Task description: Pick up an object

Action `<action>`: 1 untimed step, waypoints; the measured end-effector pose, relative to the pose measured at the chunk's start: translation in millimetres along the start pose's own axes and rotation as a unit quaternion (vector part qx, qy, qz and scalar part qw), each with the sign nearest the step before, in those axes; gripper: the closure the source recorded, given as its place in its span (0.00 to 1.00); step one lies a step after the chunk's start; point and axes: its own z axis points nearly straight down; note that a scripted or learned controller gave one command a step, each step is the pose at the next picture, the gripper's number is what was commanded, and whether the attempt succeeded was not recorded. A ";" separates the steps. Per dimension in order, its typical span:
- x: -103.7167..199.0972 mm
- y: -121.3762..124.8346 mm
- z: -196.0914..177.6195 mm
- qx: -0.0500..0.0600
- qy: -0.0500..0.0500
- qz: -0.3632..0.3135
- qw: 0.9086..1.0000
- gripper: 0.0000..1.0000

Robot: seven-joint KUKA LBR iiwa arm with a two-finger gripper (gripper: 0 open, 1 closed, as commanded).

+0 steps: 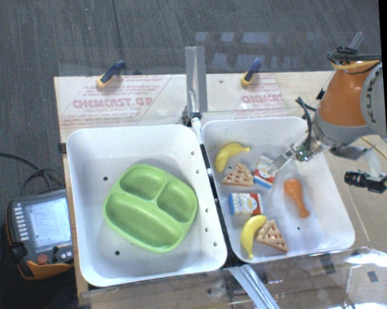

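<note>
In the camera view we see two white bins side by side on the bench. The left bin (84, 191) carries a green plate (151, 206) with three compartments, lying near the bin's middle.

The right bin (337, 226) carries the small items. A banana (230, 154) lies near the bin's far left corner, its long axis running from lower left to upper right, curved side up. Just below it sits a waffle slice (237, 176), its point toward the far edge. A small carton (245, 203) lies near the left wall at mid-depth. A second banana (250, 234) lies near the near edge, its long axis roughly up and down the bin, beside a second waffle slice (272, 237) that touches it on the right. A carrot (295, 196) lies right of the bin's middle, its long axis running from upper left to lower right, thick end toward the far edge and thin end toward the near right corner.

The arm (348, 103) reaches in over the right bin's far right corner. Its gripper (268, 167) is low over a white, red and blue box (264, 176) just right of the upper waffle slice. We cannot tell how far the tool is open, nor whether it has hold of anything.
</note>
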 end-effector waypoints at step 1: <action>27.6 -30.0 -1.1 0.000 -0.002 -0.039 0.999 0.00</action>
